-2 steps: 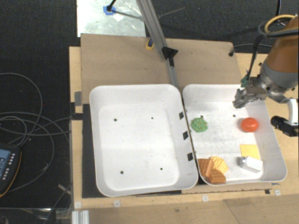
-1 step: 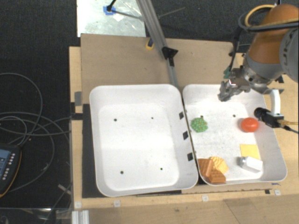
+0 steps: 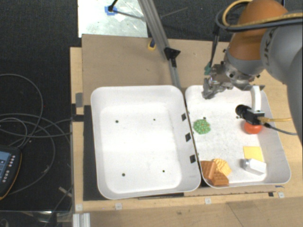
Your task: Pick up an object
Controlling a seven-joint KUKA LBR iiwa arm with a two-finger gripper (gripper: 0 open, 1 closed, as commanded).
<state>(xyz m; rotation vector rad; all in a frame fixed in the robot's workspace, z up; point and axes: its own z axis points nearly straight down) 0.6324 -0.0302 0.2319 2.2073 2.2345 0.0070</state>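
With the hand (image 3: 209,91), whose open or closed state cannot be told, hovering over the far left of the right bin (image 3: 227,145), lower it squarely over the green ball (image 3: 202,126) just nearer, clear of the bin wall.

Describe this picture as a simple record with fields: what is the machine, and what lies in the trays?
machine: grey robot arm with an orange band, reaching in from the right
gripper: over the far end of the right bin, apart from every object
right shallow white bin: green bumpy ball; red round object; yellow flat square; small white-grey block; orange-brown wedge
left shallow white bin: beside the right one
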